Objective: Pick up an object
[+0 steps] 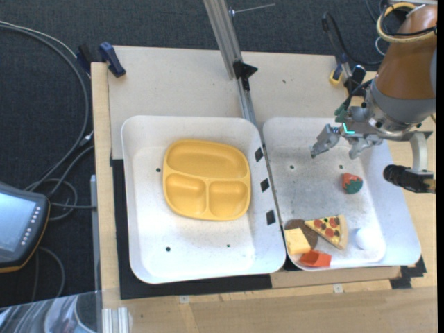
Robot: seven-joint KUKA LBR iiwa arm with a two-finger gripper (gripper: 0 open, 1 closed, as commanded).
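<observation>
camera view: the candidate objects lie in the right bin (pixel 277 186), right half of the frame. a small red and green toy (pixel 352 182) sits on the bin floor, right of centre, apart from everything else. along the lower edge of the same bin sits a cluster: a pizza slice toy (pixel 328 229), a yellow block (pixel 298 241) just left of it with a brown piece (pixel 303 226) touching both, an orange-red piece (pixel 315 259) below them, and a white ball (pixel 366 238) at the lower right corner.

the gripper (pixel 341 144) hangs over the upper part of the right bin, above and left of the red and green toy, not touching it. its fingers stand apart, with nothing between them. the arm (pixel 408 61) enters from the upper right of the frame.

the left bin (pixel 146 255), centre-left of the frame, carries a yellow divided tray (pixel 207 179) lying flat. both bins rest on the desk (pixel 180 82). a metal post (pixel 222 19) rises at upper centre.
</observation>
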